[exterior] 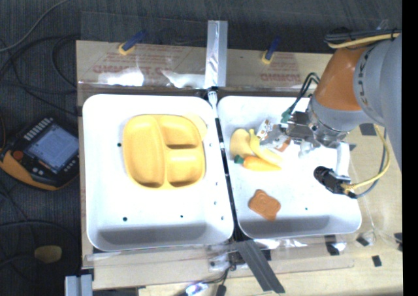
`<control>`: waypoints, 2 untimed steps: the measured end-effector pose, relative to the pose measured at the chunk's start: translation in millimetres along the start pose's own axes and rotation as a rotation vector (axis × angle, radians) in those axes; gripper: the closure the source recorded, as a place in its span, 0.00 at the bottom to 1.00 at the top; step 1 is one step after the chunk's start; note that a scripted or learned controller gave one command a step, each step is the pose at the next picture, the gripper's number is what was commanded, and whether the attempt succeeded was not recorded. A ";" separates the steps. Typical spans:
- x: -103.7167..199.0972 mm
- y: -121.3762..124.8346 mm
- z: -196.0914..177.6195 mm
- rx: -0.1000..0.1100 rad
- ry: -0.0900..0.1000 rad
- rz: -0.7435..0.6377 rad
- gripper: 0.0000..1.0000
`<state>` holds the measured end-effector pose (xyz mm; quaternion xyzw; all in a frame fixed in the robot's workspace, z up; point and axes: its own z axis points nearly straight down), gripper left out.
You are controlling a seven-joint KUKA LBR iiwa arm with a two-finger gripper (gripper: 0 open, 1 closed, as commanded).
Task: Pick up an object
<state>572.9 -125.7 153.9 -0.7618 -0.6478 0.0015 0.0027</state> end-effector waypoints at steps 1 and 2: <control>13.5 -38.4 60.1 -0.003 -0.001 -0.188 0.00; 13.0 -38.6 53.0 0.000 0.001 -0.187 1.00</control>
